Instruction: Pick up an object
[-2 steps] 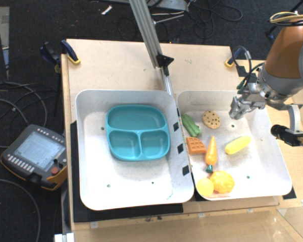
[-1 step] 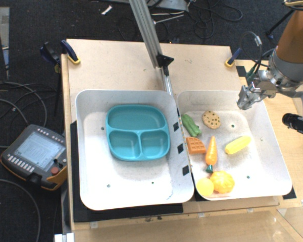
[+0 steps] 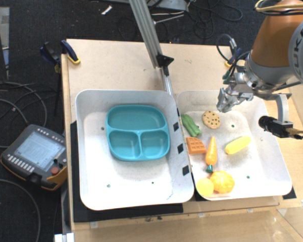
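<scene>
From my remote station I watched the gripper [image 3: 225, 105] hang over the far part of the right bin [image 3: 278, 170], with nothing between its fingers. From that slanted overhead view I could not tell whether they stood apart or together, since the wrist blocked most of them.

The nearest object was the cookie [image 3: 211, 119], lying just beside the fingertips, toward the bin's near side and slightly left. It was round, so no long axis mattered for lining up a grasp. It looked like a flat tan disc dotted with dark chips, resting on the bin floor, with the green vegetable [image 3: 191, 125] near its left and the waffle [image 3: 195, 145] and carrot [image 3: 211, 153] further toward me.

I judged a short move down and left would reach it.
</scene>
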Available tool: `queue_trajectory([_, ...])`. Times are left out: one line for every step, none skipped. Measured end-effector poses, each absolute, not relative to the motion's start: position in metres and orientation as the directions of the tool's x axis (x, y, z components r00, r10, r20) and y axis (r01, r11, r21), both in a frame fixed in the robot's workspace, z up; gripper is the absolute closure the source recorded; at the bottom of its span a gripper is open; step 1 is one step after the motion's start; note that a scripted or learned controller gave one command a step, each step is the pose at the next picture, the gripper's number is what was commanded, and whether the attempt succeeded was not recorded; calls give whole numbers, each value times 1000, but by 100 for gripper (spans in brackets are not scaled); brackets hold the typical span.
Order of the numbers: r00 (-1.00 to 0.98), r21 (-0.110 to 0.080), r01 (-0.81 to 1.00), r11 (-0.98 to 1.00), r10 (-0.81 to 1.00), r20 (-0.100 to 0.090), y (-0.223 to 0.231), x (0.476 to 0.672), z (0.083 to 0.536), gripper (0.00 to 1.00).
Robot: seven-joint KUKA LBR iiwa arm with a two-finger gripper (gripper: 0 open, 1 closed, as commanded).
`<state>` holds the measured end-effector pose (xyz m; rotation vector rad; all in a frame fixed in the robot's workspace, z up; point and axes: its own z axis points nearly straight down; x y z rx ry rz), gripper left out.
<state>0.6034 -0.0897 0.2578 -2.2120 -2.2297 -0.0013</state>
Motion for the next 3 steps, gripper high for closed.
queue_trajectory([-8,0,1000,8,1000,2,-37,598,263,100])
queue_trajectory([-9,0,1000,9,1000,2,20,594,266,100])
queue_trajectory([-9,-1,1000,9,1000,2,76,589,264,100])
